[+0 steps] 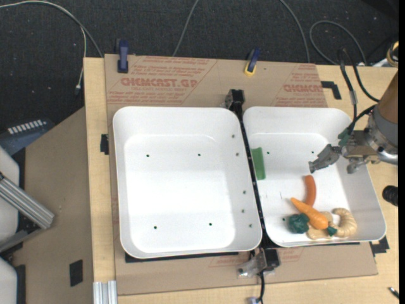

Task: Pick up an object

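On the desk (95, 170) sit two white bins side by side. The things to pick from lie in the right bin (354, 122), in a small pile at its near right corner. There is a thin red-orange sausage shape (309, 189), an orange carrot (311, 213) lying on a slant, a dark green lump (296, 223) just left of the carrot's fat end, and a pale curved thing (345, 223) that looks like a shrimp or a peeled banana. A green block (257, 163) stands alone by the bin's left wall, well apart from the pile.

The gripper (329, 157) hangs over the right bin, a bit farther back than the sausage shape, and holds nothing. I cannot tell if its jaws are spread or pressed together — they are too dark and small here.

These look like toy foods, so I think they are light and will not break. They may be smooth and a bit slippery. The sausage shape is nearest and lies a little apart from the rest — I would take it across its thin middle. The carrot touches its neighbours, so a grab there could knock them or slip off its pointed end.
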Tool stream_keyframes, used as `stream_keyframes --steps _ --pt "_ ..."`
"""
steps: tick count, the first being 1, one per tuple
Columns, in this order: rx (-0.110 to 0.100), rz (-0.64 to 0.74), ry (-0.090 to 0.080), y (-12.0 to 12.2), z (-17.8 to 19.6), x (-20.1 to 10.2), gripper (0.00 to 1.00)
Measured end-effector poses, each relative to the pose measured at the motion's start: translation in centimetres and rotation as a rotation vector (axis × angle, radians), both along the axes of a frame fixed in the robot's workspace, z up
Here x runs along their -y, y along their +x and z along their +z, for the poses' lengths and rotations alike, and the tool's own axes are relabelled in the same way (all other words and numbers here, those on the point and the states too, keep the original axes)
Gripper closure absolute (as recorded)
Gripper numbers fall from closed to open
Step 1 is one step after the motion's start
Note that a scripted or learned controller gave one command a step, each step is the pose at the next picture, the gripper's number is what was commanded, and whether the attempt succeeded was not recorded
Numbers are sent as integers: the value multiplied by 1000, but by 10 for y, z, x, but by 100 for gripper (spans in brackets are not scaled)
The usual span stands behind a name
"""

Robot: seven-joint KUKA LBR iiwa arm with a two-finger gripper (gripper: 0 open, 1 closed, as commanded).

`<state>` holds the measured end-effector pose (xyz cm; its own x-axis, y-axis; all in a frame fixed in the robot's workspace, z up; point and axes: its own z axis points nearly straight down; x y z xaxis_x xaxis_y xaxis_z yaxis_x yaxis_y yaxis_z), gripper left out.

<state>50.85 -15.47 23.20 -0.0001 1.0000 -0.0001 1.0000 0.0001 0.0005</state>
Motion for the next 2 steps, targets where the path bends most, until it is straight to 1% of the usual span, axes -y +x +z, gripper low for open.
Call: stream_keyframes --steps 1,2 --pt "-8 -1 2 8 -93 18 0" --pt "-4 2 2 -14 -149 -20 0"
